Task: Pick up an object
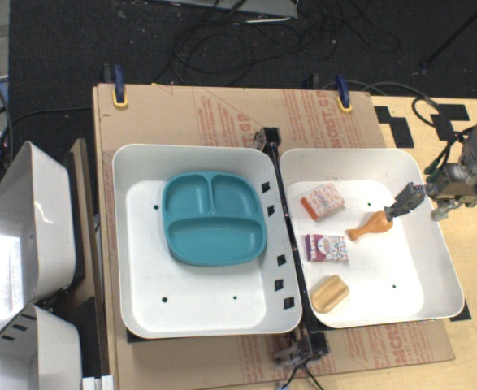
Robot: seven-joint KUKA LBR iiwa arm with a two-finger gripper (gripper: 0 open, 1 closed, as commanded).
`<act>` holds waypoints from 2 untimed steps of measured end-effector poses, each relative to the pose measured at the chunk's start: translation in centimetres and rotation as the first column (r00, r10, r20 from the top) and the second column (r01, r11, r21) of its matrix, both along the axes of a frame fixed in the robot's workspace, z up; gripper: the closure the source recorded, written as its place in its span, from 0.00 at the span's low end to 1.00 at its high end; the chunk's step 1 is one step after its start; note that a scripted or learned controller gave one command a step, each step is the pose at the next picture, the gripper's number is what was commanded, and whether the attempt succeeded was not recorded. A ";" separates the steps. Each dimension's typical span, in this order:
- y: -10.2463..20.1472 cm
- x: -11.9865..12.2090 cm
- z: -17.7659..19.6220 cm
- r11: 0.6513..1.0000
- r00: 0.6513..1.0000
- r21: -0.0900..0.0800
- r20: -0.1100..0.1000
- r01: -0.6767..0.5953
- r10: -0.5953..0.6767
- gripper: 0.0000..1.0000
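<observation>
Two shallow white plastic bins sit side by side on my cardboard-covered bench, and from the overhead camera I see the grey two-finger gripper [430, 201] reaching in over the right bin's far right edge. One dark finger [405, 199] slants down to the left, its tip at the upper end of a small orange wooden-looking piece with a rounded handle shape [370, 226]; a second, paler finger [444, 210] lies off to the right over the bin rim, so the fingers look spread apart with nothing between them. I cannot tell whether the dark tip actually touches the orange piece or merely overlaps it in this slanted view. The right bin [433, 295] holds four things: that orange piece near the middle right, a small red and white printed box [323, 201] lying up and to its left, a purple and white printed carton [327, 248] lying flat below the box, and a tan, rounded, bread-like block [330, 293] toward the near edge. All four lie apart from one another on the smooth white floor. The left bin [132, 299] holds one teal plastic tray with three rounded compartments [214, 218], lying flat near its centre.
</observation>
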State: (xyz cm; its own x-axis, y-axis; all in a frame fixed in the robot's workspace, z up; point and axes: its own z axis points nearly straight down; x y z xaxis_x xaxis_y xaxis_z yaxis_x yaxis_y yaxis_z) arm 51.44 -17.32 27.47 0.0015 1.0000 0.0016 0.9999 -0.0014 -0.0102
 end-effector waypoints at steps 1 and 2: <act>0.0 0.2 0.5 1.000 1.000 -0.002 0.009 -0.003 0.003 0.00; -0.7 0.2 -5.6 1.000 1.000 -0.001 0.005 0.001 -0.001 0.00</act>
State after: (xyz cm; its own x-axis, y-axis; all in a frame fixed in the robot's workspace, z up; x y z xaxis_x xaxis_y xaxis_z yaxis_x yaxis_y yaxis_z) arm 51.67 -18.04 21.92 0.0024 1.0000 0.0009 1.0000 -0.0024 -0.0057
